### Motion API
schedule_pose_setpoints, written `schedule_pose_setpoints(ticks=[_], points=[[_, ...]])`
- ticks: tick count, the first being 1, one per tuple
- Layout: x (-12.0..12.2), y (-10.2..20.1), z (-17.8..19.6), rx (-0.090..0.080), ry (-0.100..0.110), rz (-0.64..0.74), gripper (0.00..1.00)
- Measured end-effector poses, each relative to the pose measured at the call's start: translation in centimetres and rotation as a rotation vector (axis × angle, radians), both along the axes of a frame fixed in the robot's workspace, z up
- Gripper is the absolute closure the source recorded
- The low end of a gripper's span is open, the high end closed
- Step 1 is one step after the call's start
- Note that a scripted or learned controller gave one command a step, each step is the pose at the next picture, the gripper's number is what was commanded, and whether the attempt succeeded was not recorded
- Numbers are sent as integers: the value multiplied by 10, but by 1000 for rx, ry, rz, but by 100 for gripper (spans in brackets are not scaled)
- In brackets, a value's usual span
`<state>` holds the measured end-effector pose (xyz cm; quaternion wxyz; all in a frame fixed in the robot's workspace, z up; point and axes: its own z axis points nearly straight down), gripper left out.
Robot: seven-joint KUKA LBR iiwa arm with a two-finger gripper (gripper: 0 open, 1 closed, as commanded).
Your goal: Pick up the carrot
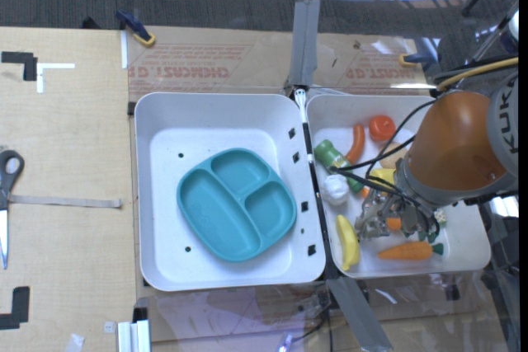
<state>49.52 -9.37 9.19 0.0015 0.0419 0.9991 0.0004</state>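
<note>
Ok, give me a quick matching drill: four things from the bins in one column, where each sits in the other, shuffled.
Things:
1. carrot
2. banana
3. teal plate
4. tomato

Places:
A. left bin
B. right bin, far edge
C. right bin, near edge, just under the tool
D. right bin, near-left corner by the divider

Pairs: 1-C, 2-D, 3-A, 4-B
</note>
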Motion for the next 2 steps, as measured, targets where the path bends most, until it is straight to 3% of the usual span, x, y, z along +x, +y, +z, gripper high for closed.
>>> schedule_pose_setpoints(ticks=[2], points=[[4,0,19,-1,-9,3,100]])
